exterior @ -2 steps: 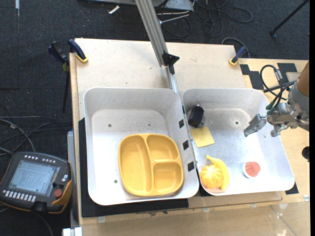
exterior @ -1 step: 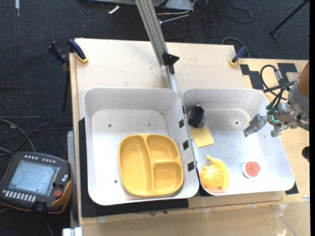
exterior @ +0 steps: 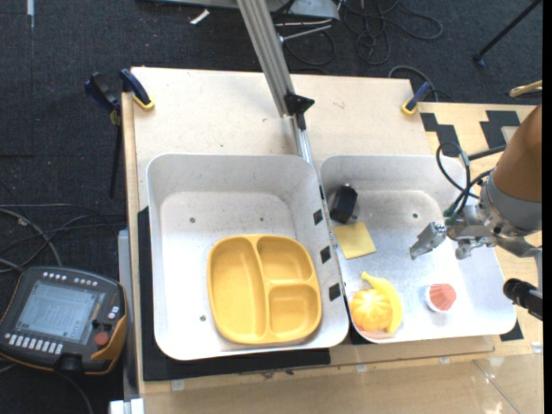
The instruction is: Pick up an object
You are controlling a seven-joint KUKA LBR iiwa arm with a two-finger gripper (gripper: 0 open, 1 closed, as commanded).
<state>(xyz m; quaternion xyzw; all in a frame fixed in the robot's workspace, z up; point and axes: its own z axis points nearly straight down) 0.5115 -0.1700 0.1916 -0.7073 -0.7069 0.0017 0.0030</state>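
Dark carpet all round, cables everywhere, teach pendant (exterior: pixel 59 317) lying on the floor at the near left. Beige table (exterior: pixel 224 115) in the middle with two white bins side by side.

Left bin (exterior: pixel 172 231): just a yellow divided tray (exterior: pixel 263 287), sitting toward the near right.

Right bin (exterior: pixel 483 317): small black thing (exterior: pixel 344 202) at the far left by the divider, flat yellow square (exterior: pixel 355 240) just near of it, yellow-orange plush toy (exterior: pixel 376 307) on the near rim, red and white cup (exterior: pixel 442 297) to its right.

Reaching in from the right, tool (exterior: pixel 431 238) hanging over the right bin's middle, far of the cup. Nothing gripped that can be made out. Can't tell how wide the tool is set, too small and blurry.
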